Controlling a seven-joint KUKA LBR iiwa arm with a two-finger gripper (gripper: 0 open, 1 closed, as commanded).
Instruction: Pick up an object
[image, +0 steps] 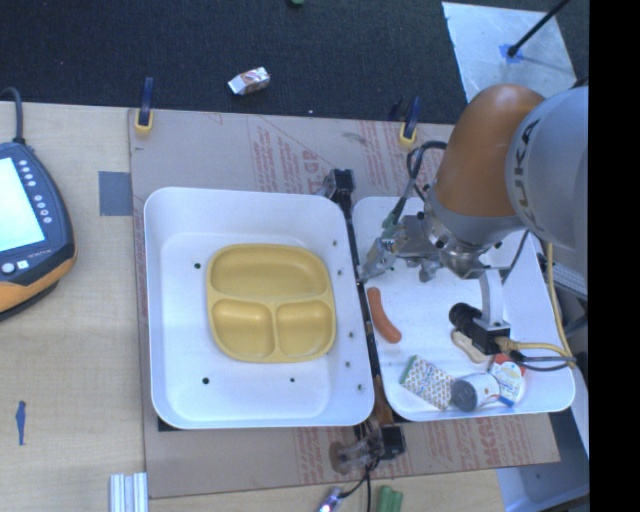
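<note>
Lying glossy and cylindrical, orange sausage (383, 315) beside patterned packet (428, 383).

Glossy white plastic bins (170, 300); matt yellow plastic tray (270, 300); smooth orange sausage (384, 315); brown cardboard sheet (250, 150) underneath, 12 o'clock.

The arm (500, 160) covers the right bin's (530, 400) upper part — the gripper's tips are too small to tell. The pendant (30, 235) is cut by the left edge.
</note>
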